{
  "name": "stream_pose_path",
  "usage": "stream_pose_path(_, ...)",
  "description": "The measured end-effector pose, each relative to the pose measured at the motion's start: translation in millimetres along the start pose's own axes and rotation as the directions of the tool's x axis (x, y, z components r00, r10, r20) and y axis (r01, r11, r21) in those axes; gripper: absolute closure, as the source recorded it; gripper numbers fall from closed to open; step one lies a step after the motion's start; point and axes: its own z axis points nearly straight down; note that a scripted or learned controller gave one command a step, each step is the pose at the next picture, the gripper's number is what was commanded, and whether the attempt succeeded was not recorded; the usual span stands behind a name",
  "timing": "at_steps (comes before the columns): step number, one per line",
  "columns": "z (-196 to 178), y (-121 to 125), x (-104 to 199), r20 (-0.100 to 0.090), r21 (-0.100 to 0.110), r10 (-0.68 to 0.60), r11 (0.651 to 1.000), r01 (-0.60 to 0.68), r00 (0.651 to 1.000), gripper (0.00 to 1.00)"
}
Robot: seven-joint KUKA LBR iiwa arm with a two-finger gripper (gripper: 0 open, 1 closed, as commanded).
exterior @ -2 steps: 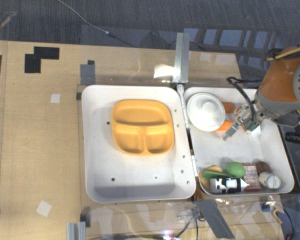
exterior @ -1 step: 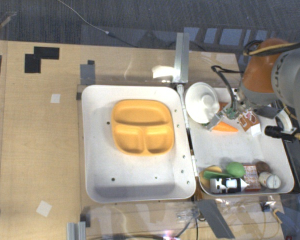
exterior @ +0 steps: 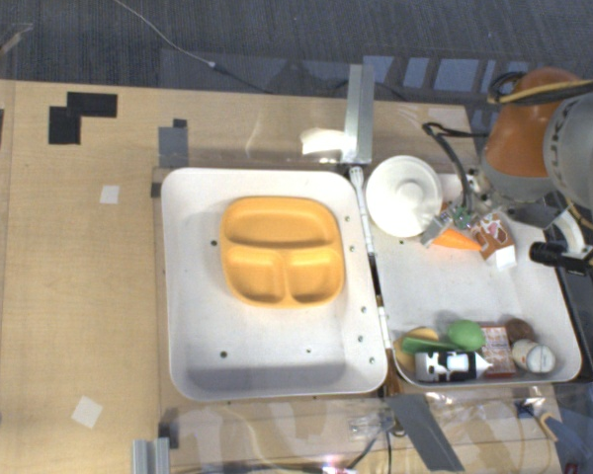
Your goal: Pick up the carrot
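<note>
A pale wooden bench (exterior: 69,294) carries two white bins side by side, left bin (exterior: 193,363) and right bin (exterior: 425,294).

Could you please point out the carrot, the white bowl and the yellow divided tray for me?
carrot (exterior: 462,242): camera view, middle of its orange body.
white bowl (exterior: 403,196): camera view, inner hollow.
yellow divided tray (exterior: 280,221): camera view, its large upper compartment.

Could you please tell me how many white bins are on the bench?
2: the left bin holds the yellow divided tray; the right bin holds the carrot, white bowl and other items.

Robotics lab, wooden bench (exterior: 69,294), two white bins (exterior: 178,294), grey carpet (exterior: 277,8)
</note>
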Motion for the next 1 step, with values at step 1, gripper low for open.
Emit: stream_pose_path(1, -91.5, -12.9, 96.7, -0.011, -0.004, 0.050, 0.999, -0.050, 0.999, 1.00)
